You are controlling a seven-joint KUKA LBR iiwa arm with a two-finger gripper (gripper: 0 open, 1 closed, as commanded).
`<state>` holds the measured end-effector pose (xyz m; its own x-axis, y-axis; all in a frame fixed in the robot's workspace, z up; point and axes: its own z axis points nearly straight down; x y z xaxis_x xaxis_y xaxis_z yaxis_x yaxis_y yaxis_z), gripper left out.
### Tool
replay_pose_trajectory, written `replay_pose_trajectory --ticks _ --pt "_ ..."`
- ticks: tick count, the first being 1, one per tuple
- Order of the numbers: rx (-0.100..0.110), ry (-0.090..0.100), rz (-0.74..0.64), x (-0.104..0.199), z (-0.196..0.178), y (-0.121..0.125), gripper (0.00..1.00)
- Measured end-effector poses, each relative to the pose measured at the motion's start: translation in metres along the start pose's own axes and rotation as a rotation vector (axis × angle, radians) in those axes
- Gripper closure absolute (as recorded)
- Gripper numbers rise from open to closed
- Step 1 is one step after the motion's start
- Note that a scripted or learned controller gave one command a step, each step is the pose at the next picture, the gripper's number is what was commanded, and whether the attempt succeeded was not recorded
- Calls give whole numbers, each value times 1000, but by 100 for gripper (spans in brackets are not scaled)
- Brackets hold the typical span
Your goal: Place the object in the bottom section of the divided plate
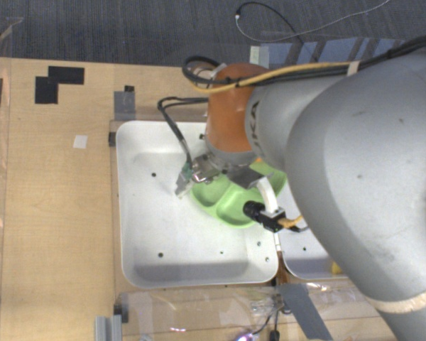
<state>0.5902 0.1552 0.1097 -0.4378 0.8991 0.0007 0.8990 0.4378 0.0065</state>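
A light green divided plate [231,203] lies in the left white bin [163,254], near that bin's right wall. The arm's wrist covers most of the plate, leaving its lower lobes and a bit of its upper right rim showing. My gripper [187,177] hangs low over the plate's left rim and the bin floor beside it, under the orange band [227,119]. I cannot make out an object in it from this angle.
The grey arm [355,162] fills the right half of the view and hides most of the right bin [305,261]. A black cable [172,130] loops over the left bin's upper part. A black and orange fitting [266,217] sits at the plate's lower right.
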Motion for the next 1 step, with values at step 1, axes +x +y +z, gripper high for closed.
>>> replay_pose_trajectory --ticks 1 --pt "-6 1 -9 2 -11 3 100"
